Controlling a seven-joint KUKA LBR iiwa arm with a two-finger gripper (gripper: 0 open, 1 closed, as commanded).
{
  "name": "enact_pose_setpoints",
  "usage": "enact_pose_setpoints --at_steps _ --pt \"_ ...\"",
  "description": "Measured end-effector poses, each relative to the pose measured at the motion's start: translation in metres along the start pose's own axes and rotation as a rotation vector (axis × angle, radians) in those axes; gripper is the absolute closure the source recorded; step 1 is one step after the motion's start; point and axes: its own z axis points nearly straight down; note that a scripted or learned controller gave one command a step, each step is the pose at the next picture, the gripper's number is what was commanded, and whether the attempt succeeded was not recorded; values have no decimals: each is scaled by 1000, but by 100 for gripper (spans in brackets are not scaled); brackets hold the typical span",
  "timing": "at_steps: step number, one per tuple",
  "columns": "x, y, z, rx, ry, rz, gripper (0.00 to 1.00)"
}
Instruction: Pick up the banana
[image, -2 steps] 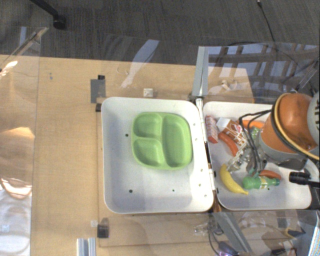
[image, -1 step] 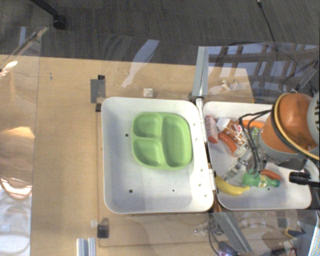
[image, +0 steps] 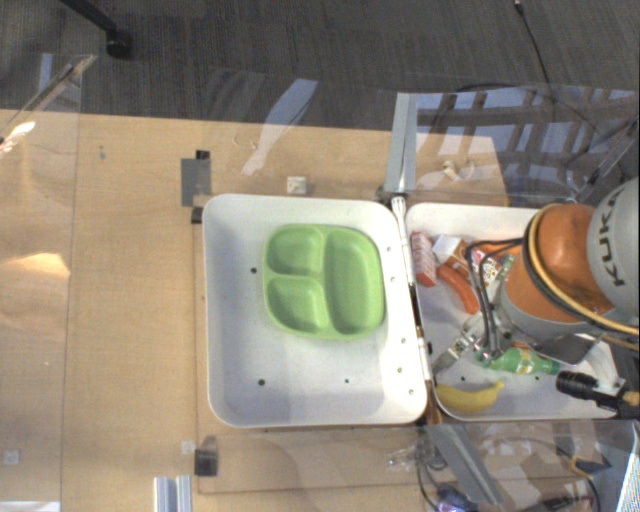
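Nearest the camera lies the banana (image: 470, 396), at the near edge of the right bin (image: 520, 410). It is yellow, short and curved, its ends pointing up toward the middle of the bin, with a darker tip at one end. Its upper side is partly covered by a green bottle (image: 520, 361) that lies across it on its side.

I reach into that same bin from the right, my orange band (image: 560, 262) over its middle. My gripper (image: 484, 345) hangs low over the clutter, and the banana sits just below and a little to the near side of it, apart from it as far as I can see. The green bottle lies just beside my gripper, toward the right. I cannot tell whether my jaws are spread or closed; cables and metal parts blur together there.

Beyond my gripper, toward the far corner, lie a red and white packet (image: 424, 252) and an orange object (image: 458, 285).

Well off to the left, the other bin (image: 235, 370) holds a green divided plate (image: 325, 282).
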Motion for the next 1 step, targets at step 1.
enact_pose_setpoints --at_steps 1 --pt "-54 -61 -4 11 32 -319 0"
